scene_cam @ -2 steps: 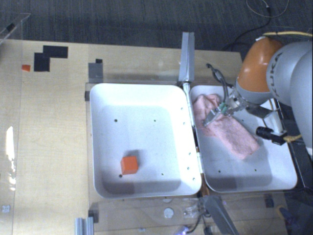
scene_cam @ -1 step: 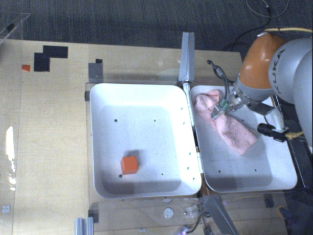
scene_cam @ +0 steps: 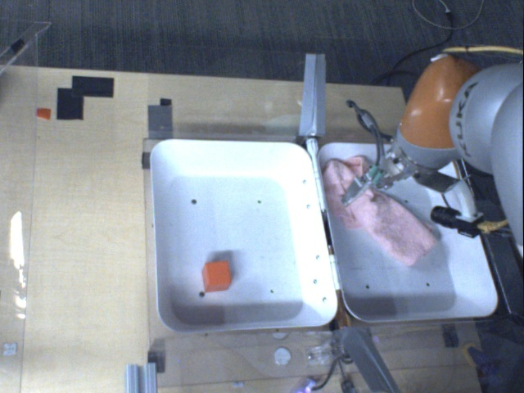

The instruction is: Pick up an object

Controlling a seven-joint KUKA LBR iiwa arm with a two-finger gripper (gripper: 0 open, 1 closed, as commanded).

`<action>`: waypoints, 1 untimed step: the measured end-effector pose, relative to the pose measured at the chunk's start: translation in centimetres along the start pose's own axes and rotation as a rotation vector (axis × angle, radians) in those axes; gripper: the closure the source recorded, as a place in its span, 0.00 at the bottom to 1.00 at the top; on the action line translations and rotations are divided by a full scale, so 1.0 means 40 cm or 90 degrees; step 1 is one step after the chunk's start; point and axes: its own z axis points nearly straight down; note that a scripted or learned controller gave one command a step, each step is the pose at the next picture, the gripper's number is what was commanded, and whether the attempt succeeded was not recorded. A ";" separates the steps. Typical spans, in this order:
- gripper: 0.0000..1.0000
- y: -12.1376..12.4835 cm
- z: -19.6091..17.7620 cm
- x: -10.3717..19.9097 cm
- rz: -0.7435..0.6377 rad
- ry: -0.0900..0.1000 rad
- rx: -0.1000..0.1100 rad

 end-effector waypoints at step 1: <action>0.00 0.033 0.035 -0.051 -0.105 0.006 0.007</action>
